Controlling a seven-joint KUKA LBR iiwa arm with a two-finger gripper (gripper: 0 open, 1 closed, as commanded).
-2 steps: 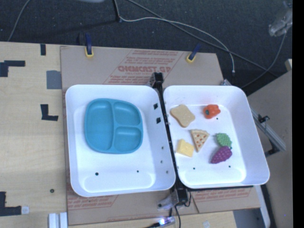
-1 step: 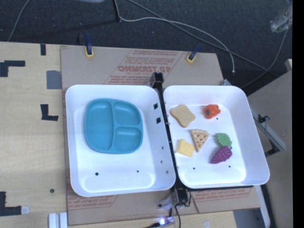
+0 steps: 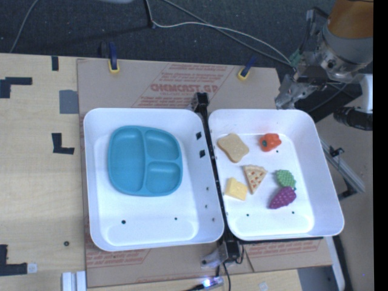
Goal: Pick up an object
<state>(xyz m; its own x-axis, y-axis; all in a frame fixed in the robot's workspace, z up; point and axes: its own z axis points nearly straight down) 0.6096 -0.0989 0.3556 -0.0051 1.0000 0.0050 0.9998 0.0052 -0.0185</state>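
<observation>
Left bin (image 3: 97, 162): a blue divided plate (image 3: 145, 160) is held.
Right bin (image 3: 315, 162): bread slice (image 3: 233, 147), tomato (image 3: 270, 141), pizza wedge (image 3: 254, 177), cheese (image 3: 236, 189), broccoli (image 3: 285, 177), and grapes (image 3: 282, 197) are contained.
Gripper (image 3: 288, 97): raised beyond the right bin's far edge; nothing is gripped, finger state cannot be told.

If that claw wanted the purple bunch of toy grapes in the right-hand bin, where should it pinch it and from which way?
Probably straight down from above, pinching the purple bunch of toy grapes across its narrow width near the middle. It lies flat and elongated on the right white bin, tilted toward the green toy just above it, so the fingers should close on the long flanks. The gripper sits outside the bin's far rim.
</observation>
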